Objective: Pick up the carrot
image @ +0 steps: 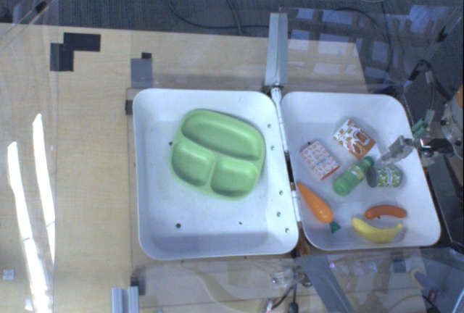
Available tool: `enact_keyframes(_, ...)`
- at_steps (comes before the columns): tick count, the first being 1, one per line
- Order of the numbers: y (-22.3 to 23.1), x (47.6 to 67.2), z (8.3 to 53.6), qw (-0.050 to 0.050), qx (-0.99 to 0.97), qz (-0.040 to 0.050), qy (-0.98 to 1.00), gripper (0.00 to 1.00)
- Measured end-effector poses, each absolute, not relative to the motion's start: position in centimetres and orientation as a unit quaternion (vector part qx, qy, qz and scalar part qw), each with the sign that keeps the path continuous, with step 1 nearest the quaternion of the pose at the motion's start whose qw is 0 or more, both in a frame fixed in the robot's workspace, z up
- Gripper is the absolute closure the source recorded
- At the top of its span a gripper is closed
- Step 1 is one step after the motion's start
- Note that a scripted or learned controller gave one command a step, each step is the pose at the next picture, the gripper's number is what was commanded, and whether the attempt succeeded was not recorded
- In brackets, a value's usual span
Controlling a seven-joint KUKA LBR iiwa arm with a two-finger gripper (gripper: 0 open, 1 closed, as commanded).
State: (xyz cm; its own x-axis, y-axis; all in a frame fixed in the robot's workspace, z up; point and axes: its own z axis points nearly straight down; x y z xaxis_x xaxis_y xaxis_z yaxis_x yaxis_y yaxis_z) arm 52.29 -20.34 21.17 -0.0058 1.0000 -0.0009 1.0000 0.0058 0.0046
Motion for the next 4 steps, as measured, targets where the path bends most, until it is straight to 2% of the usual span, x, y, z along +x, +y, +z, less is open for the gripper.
enact_keyframes(1, -17.4, 56.4, 16.1, 0.002, 0.724, 0.0018, 0.69, 0.0)
enact_keyframes(2, -19.1, 57.8, 8.9, 0.004, 0.687, 0.0028, 0.727, 0.0)
enact_keyframes(3, -19.0, 58.0, 10.1, 0.006, 0.686, 0.0046, 0.728, 1.0)
enact_keyframes(4, -19.0, 58.1, 10.2, 0.007, 0.686, 0.0052, 0.728, 0.0)
